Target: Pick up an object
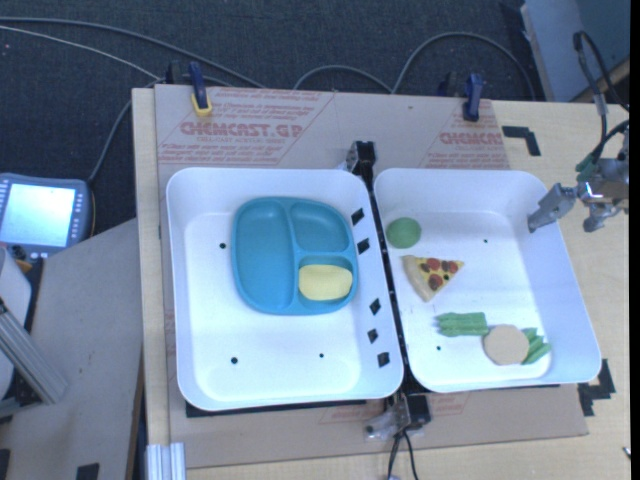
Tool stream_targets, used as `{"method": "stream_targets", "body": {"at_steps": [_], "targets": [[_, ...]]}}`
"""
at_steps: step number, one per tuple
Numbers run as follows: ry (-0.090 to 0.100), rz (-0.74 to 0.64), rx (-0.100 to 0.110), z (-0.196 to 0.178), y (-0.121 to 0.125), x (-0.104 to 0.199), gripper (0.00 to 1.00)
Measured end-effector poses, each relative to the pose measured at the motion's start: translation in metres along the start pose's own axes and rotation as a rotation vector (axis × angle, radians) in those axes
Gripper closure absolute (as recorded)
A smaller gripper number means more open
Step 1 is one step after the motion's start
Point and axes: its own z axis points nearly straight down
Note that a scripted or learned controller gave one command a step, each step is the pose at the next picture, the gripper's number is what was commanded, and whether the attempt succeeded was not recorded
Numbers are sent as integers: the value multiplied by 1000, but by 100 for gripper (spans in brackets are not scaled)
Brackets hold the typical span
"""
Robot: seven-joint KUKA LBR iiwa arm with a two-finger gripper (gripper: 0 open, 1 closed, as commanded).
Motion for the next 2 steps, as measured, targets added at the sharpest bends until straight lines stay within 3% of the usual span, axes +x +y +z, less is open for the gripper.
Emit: {"method": "stream_targets", "body": {"at_steps": [2], "targets": [[2, 0, 4, 97, 1, 14, 0]]}}
